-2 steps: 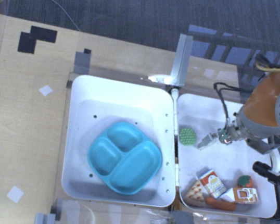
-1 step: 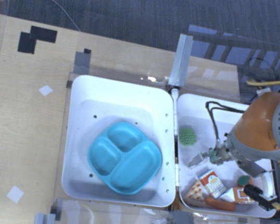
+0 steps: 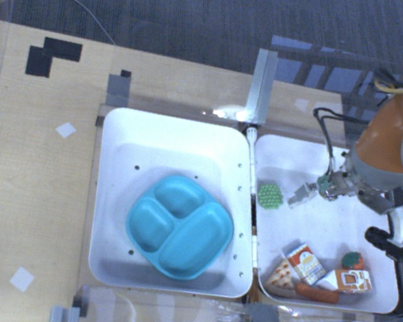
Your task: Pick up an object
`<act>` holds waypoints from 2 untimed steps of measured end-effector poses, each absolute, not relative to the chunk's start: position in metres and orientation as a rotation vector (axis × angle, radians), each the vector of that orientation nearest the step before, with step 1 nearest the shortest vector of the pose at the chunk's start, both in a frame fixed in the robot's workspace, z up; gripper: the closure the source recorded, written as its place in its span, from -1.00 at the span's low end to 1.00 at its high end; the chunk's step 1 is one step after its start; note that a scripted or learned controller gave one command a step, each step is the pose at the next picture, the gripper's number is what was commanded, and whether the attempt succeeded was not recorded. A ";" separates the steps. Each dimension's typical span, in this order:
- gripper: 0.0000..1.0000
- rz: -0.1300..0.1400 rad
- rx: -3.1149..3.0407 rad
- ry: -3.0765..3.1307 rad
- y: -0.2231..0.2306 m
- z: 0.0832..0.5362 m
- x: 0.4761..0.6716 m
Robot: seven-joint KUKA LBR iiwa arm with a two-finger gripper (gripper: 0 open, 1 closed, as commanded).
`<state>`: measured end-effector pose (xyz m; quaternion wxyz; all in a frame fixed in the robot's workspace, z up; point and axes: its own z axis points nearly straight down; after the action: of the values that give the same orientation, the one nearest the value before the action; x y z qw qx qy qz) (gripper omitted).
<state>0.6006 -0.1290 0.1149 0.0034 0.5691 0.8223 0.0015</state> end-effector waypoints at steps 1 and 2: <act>-1.00 0.009 1.835 2.536 -0.131 0.090 0.506; -1.00 0.013 2.033 2.373 -0.092 0.090 0.492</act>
<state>0.4921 -0.0922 0.0901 0.0086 0.6506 0.7594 0.0043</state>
